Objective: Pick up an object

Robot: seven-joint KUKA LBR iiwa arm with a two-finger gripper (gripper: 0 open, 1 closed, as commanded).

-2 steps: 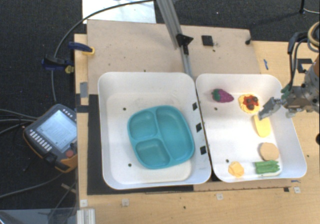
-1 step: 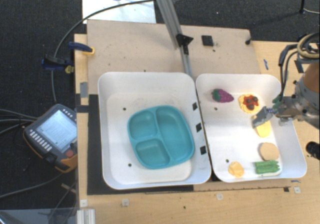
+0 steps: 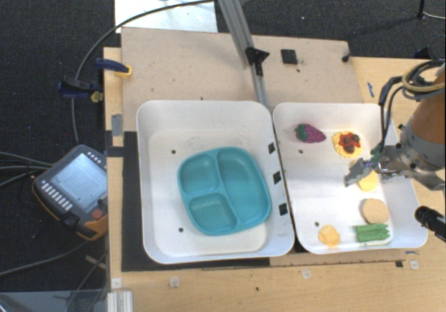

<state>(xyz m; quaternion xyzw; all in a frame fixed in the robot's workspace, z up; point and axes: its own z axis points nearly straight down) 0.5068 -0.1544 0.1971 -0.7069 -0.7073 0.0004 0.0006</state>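
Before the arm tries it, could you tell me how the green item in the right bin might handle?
The green item looks flat and low, so it probably won't roll. It seems small, likely light, perhaps hard to pinch from above. It touches the tan round piece, which a push could nudge.

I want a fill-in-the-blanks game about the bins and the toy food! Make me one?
1. The teal tray lies in the ___ bin.
2. That tray has ___ compartments.
3. The purple toy lies in the same bin as the ___ toy at the front.
4. The claw is over the ___ bin.

Missing words: left; three; green; right
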